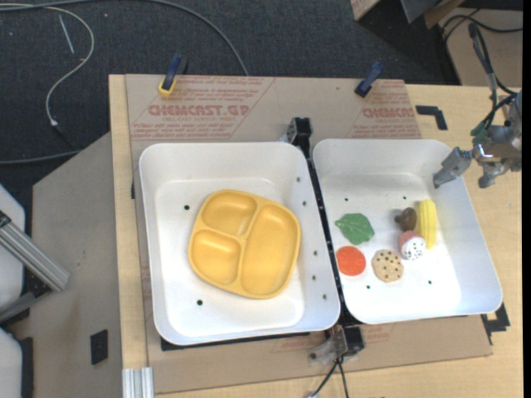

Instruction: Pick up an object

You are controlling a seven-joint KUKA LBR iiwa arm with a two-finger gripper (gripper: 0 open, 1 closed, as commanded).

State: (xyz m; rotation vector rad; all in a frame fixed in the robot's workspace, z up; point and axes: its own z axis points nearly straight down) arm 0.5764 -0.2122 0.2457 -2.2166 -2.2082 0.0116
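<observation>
The right bin (pixel 465 288) holds several small toy foods: a green leaf (pixel 355 227), an orange-red disc (pixel 351 260), a cookie (pixel 387 265), a brown lump (pixel 406 218), a yellow corn cob (pixel 427 220) and a pink-and-white piece (pixel 412 245). My gripper (pixel 466 172) hangs over the bin's upper right rim, above and to the right of the corn. It is open, its two grey fingers spread with nothing between them.
A yellow divided plate (pixel 245 243) lies in the left bin (pixel 166 181). Clamps sit at the bench's back edge, blue (pixel 172 75) and dark (pixel 368 80). Cables run over the dark floor at the back left.
</observation>
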